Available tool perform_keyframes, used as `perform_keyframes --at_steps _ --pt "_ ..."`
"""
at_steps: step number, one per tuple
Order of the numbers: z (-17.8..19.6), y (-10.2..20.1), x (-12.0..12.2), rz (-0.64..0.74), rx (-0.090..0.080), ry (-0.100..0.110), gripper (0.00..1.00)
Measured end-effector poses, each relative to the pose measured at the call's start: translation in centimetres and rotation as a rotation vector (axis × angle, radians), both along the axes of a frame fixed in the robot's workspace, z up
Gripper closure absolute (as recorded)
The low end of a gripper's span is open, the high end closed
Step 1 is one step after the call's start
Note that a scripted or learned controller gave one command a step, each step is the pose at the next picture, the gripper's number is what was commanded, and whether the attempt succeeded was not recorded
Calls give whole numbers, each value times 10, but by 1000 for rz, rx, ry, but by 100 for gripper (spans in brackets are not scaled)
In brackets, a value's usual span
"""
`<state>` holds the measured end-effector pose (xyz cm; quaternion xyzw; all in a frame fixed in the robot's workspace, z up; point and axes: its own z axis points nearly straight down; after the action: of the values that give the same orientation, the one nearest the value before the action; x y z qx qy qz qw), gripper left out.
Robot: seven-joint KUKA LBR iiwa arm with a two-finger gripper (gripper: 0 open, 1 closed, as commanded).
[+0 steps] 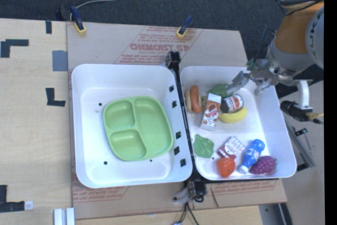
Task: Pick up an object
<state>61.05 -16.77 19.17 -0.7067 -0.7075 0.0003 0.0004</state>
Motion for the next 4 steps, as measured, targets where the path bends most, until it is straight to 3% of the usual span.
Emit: perform_keyframes --at_steps 1,2,3,4 --pt "-105 22 53 1 -2 -6 0" --pt "-61 -26 58 -1 -2 -2 0" --pt "-106 19 56 1 -2 -3 0" --pt "-105 49 -30 -2 -2 -3 0"
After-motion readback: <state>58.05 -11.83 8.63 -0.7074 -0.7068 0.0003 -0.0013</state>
